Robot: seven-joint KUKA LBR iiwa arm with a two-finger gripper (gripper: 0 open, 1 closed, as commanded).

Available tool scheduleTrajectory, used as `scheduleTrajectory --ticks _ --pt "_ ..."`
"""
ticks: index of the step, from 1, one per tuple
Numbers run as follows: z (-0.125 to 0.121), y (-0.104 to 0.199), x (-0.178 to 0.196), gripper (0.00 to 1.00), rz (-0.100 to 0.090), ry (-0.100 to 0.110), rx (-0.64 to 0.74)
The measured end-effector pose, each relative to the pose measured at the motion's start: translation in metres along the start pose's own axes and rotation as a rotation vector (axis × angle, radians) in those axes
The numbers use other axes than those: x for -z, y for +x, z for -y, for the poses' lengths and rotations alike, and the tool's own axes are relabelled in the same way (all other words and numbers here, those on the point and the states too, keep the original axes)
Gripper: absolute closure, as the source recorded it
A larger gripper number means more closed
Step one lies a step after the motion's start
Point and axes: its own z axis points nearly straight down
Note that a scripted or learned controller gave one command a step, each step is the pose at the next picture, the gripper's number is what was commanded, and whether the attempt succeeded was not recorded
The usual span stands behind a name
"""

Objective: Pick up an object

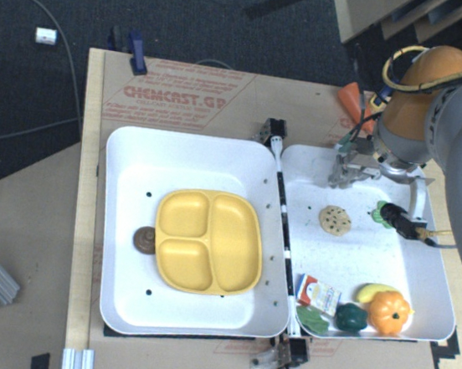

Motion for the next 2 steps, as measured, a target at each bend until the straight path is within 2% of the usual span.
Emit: scheduleTrajectory --ticks 1,2 --pt "0.000 0.000 0.000 0.00 0.000 0.001 0.000" --pt "0.051 0.004 -0.013 0.00 -0.004 0.010 -0.003"
